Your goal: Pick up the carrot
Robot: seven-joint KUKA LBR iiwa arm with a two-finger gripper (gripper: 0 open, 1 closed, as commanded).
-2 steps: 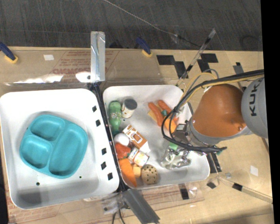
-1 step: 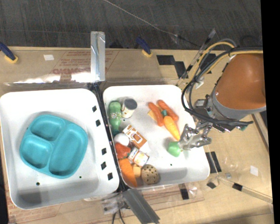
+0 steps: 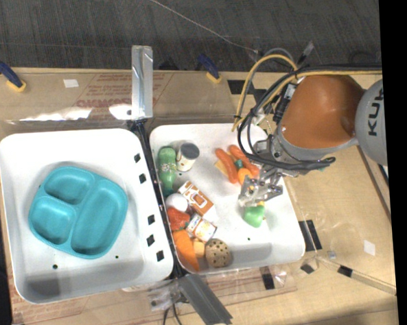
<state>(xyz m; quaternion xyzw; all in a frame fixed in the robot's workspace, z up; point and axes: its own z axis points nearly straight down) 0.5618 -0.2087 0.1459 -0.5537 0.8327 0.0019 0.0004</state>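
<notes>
The carrot (image 3: 228, 161) is orange and lies in the right bin (image 3: 287, 239) near its back wall, with a second orange piece and a bit of green beside it. My gripper (image 3: 260, 189) hangs over the right bin, just right of and in front of the carrot. The gripper is not on the carrot. A small green object (image 3: 253, 216) lies directly below the gripper's tip. The arm's orange band (image 3: 321, 113) and its cables cover the bin's back right corner.
The right bin's left side is crowded: a green vegetable (image 3: 167, 169), a small can (image 3: 188, 153), an orange and white carton (image 3: 198, 199), a white ball (image 3: 176, 202), a cookie (image 3: 218, 253). A teal divided plate (image 3: 79, 210) lies in the left bin (image 3: 18, 273).
</notes>
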